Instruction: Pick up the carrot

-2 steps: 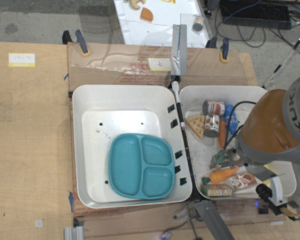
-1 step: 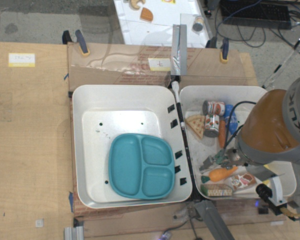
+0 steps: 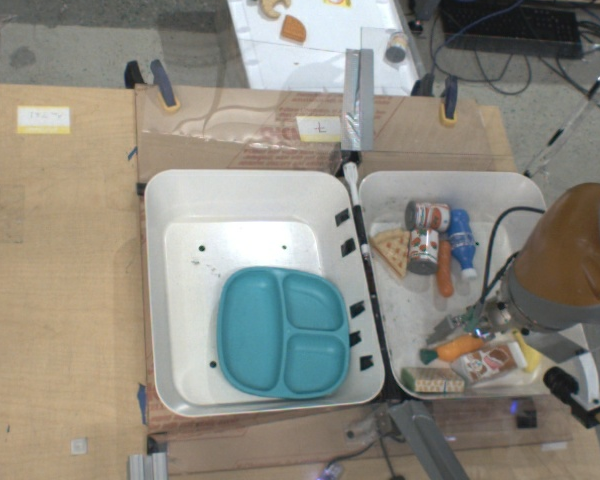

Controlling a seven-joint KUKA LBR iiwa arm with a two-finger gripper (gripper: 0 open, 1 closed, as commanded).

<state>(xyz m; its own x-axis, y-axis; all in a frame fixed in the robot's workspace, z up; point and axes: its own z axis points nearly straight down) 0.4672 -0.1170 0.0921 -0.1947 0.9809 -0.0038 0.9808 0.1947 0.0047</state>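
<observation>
No label on the 2 cans [image 3: 426, 234] is readable.

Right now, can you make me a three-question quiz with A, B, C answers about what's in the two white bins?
1. Where is the carrot?
A. on the teal plate
B. low in the right bin
C. outside both bins

2. How many sections does the teal plate have?
A. three
B. two
C. five

3. How does the blue bottle sit?
A. standing upright
B. lying on its side
C. held up in the air

Answers:
1 B: the orange carrot lies near the right bin's front edge, by the arm.
2 A: one long section and two smaller ones.
3 B: it lies flat beside the cans.
</observation>
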